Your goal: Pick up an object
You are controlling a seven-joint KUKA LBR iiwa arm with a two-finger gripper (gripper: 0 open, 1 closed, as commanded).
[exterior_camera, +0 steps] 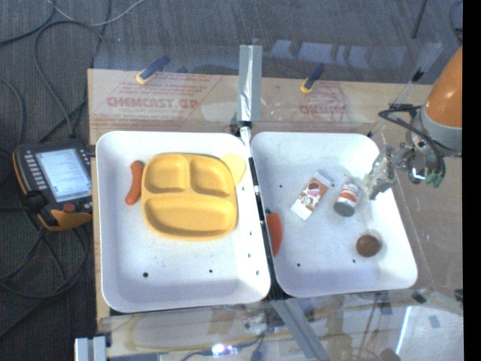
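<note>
Reaching in from three o'clock, the grey arm [440, 119] with its orange band hangs over the right edge of the right bin [391, 277], and its gripper [379, 177] sits low at the bin's upper right corner. Whether the jaws are spread or pressed together cannot be told from this slanted look — nothing can be seen between them. Just at nine o'clock from the gripper lies a small can [346, 199] with a red label, tipped on its side, close to the gripper though contact is unclear. At nine o'clock from the can rests a small white and red packet [312, 195], and at six o'clock from the can sits a brown round lump [367, 244]. An orange-red piece [274, 233] leans against the right bin's left wall. Over in the left bin [120, 277], a yellow divided tray [191, 195] lies upside down at centre, with an orange sausage [134, 182] at its nine o'clock side — just beside it.
</note>
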